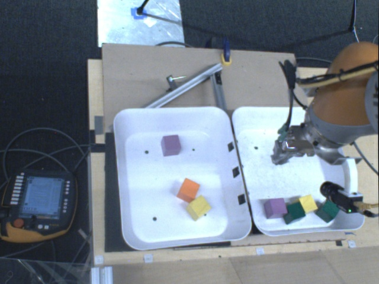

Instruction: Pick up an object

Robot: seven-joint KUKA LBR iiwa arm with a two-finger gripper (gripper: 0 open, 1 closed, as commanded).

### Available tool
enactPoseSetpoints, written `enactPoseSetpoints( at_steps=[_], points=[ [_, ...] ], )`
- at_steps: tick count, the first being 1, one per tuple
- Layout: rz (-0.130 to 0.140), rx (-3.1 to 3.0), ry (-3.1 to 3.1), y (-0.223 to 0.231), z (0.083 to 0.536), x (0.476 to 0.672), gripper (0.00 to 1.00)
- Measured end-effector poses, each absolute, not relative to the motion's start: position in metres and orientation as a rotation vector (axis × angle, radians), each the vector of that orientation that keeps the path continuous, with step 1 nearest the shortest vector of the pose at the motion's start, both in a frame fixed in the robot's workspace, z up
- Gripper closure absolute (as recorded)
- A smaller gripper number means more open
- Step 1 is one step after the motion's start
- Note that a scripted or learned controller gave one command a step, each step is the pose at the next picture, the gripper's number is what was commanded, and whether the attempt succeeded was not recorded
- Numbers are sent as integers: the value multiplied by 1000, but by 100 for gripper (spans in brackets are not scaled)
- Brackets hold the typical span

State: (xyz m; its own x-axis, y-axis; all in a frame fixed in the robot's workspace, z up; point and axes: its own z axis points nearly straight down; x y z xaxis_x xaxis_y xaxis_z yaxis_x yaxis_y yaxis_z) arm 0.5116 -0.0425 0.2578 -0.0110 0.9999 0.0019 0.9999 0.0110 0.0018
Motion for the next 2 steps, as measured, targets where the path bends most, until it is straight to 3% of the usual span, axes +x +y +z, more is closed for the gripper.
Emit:
enactPoseSetpoints(
  at_steps=[2],
  points=[
    [-2, -2210, -2231, 55, 227, 534, 100]
  ],
)
